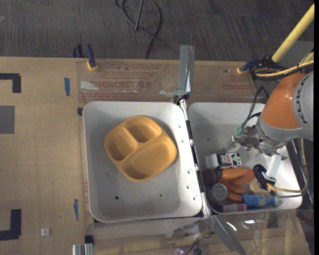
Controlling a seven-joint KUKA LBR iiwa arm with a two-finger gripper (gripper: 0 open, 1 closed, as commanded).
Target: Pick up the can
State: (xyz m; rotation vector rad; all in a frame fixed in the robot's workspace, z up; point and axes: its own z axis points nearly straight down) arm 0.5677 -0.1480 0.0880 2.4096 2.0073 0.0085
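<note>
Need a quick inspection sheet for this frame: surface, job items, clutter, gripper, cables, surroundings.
Surface: wooden bench bearing left bin and right bin, side by side.
Job's things: can upright at the right bin's near-left corner, among other items.
Clutter: yellow divided plate in left bin; orange carrot toy, small printed carton, blue bottle crowded by the can.
Grippers: gripper above the right bin, apart from the can; finger state unclear.
Cables: black cable on floor; yellow cable by right bin.
Surroundings: grey carpet, blue clamps.
</note>
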